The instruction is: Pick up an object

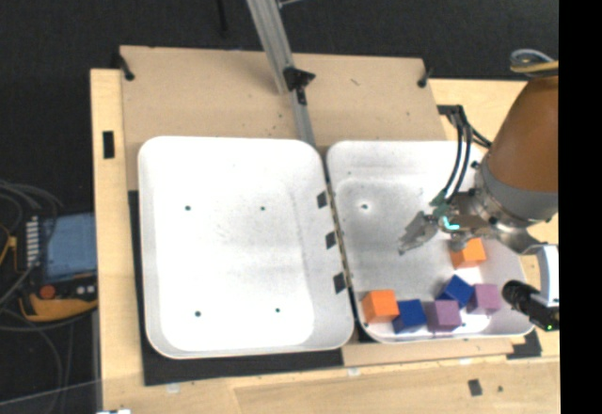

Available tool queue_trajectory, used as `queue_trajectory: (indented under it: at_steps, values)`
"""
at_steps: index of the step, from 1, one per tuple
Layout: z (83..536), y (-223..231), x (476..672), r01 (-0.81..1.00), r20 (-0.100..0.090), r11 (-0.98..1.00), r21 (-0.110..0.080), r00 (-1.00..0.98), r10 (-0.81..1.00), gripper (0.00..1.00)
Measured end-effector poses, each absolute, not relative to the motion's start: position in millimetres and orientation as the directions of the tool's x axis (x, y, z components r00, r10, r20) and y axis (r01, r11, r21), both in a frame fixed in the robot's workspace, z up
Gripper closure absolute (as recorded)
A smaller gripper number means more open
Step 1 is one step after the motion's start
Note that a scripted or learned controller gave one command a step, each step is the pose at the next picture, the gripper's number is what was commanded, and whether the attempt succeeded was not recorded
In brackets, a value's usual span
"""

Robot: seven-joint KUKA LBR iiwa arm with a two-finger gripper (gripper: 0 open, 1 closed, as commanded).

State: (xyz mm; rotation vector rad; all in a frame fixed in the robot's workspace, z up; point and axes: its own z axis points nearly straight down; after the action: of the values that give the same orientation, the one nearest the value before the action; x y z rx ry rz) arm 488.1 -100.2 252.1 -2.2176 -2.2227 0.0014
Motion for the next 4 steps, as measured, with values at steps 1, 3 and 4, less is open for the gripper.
queue_trajectory:
  at_steps: [1, 3, 4]
  values:
    - [253.7, -100.5, 488.8, 1.000, 0.000, -0.001, 0.003, 0.001, 1.000, 0.00]
    - [134.4, -92.0, 485.8, 1.000, 0.000, -0.001, -0.006, 0.001, 1.000, 0.00]
    - [97.0, -93.7, 486.8, 1.000, -0.002, -0.002, 0.003, 0.002, 1.000, 0.00]
